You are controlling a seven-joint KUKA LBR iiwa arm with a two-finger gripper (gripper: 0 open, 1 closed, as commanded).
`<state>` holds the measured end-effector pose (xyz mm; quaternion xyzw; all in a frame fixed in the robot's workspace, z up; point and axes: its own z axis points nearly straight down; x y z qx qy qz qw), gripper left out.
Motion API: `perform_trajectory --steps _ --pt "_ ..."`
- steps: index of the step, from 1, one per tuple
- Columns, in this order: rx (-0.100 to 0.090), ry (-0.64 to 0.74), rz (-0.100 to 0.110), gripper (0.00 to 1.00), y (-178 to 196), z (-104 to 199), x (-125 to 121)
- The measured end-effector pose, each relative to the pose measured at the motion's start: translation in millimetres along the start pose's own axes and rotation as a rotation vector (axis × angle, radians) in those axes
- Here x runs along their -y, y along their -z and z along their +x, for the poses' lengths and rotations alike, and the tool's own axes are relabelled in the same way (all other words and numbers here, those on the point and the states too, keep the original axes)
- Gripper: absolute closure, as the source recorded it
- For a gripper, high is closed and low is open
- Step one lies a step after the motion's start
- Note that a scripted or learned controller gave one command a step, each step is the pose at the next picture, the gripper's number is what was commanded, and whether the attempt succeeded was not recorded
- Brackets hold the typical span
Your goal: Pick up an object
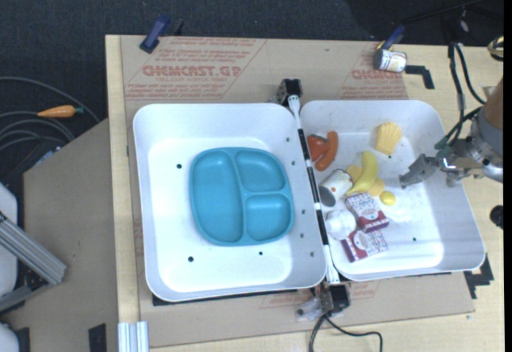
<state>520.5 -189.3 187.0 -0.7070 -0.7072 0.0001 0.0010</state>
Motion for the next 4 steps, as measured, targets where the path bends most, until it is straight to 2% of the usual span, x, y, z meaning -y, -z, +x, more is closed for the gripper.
perform_trajectory --steps 1,2,3,4 --pt "0.000 0.001 -0.001 0.00 -102.7 55.9 -54.4" --pt "0.001 0.000 -0.002 1.00 -92.2 55.1 -54.9" --pt "0.000 0.001 0.000 1.00 -2.0 103.3 10.3" --pt "0.000 0.001 0.000 1.00 41.3 212.9 31.6"
